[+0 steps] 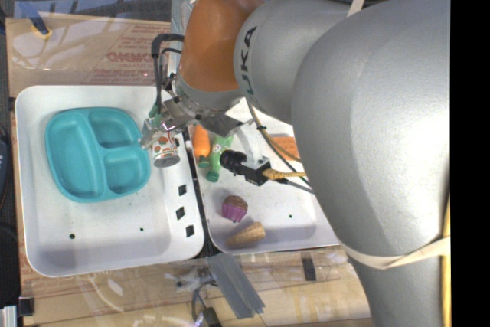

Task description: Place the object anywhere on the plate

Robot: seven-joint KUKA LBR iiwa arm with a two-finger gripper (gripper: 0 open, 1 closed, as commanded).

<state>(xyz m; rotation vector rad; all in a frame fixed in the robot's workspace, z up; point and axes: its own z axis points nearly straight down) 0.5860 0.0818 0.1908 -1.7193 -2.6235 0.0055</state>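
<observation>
Grey arm [360,111] looms nearest. We see gripper [162,135] grasping small can [164,152] at plate's [92,157] three o'clock rim; we judge: carry toward nine o'clock, release over compartment.

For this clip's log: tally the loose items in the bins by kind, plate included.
Teal divided plate: 1
Small printed can, at the pincer: 1
Carrot: 1
Green toy piece: 1
Purple cupcake: 1
Ice cream cone: 1
Total: 6
</observation>
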